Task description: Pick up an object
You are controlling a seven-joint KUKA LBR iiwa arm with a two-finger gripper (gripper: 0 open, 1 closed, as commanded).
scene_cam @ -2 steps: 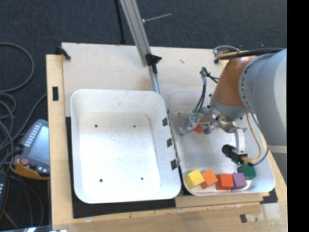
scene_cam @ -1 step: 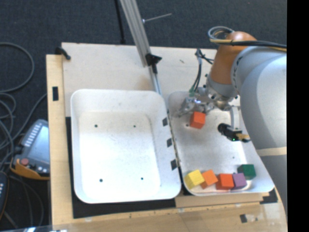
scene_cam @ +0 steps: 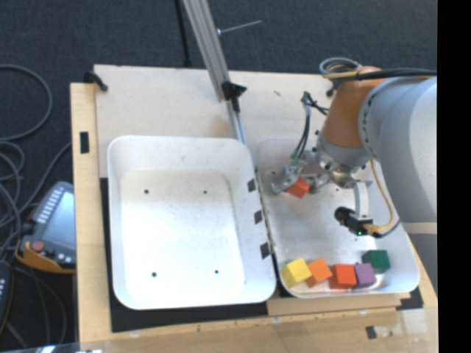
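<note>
My gripper [scene_cam: 293, 182] is over the upper left part of the right bin [scene_cam: 316, 230], reaching in from the right. A small orange block [scene_cam: 298, 190] sits between its fingers, and the gripper is shut on it. Along the right bin's front edge lie a yellow block [scene_cam: 297, 271], an orange block [scene_cam: 319, 269], a red-orange block [scene_cam: 344, 276] and a purple block [scene_cam: 365, 273]. A green block [scene_cam: 379, 259] lies just behind them on the right.
The left bin [scene_cam: 184, 219] stands beside the right one, their walls touching. A slanted aluminium post [scene_cam: 210, 43] rises behind the bins. The arm's grey body [scene_cam: 397, 145] covers the right bin's far right side. Cables and a pendant [scene_cam: 51, 226] lie left of the bench.
</note>
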